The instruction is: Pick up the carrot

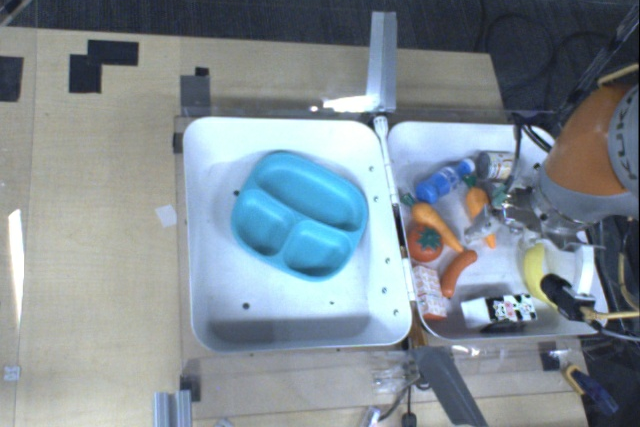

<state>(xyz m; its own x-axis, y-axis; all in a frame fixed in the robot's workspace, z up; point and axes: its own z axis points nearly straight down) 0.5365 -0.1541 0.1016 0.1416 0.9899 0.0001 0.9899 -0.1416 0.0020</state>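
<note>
The carrot (pixel 438 224), orange and tapered, lies aslant in the left half of the right bin (pixel 400 170), just above a red tomato (pixel 425 246). My gripper (pixel 503 207) hangs low over the middle of that bin, a little to the right of the carrot and apart from it. A small orange piece (pixel 476 202) lies right at the gripper's left side. The grey wrist and its orange band (pixel 590 155) come in from the right and hide part of the bin.
The right bin also holds a blue bottle (pixel 442 181), an orange-red sausage (pixel 458 270), a yellow banana (pixel 535 267), a black and white box (pixel 505 309) and a small packet (pixel 427 287). A blue divided plate (pixel 298 213) sits in the left bin (pixel 205 245).
</note>
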